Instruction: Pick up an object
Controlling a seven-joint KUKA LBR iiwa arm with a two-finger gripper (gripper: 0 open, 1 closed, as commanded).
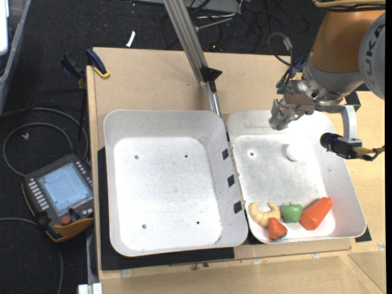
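My gripper (278, 120) hangs over the far edge of the right bin (343, 182), with nothing visible between its fingers. A white ball (295, 152) lies on the bin floor just below and right of it. Along the near edge of the same bin lie a cream curved piece (263, 213), a small red strawberry-like piece (276, 228), a green pepper (292, 212) and an orange carrot-shaped piece (316, 213).
The left bin (122, 133) sits beside the right one, sharing a middle rim. A grey metal pole (187, 32) slants down to the bins' far junction. A teach pendant (60, 192) and cables lie on the floor at left.
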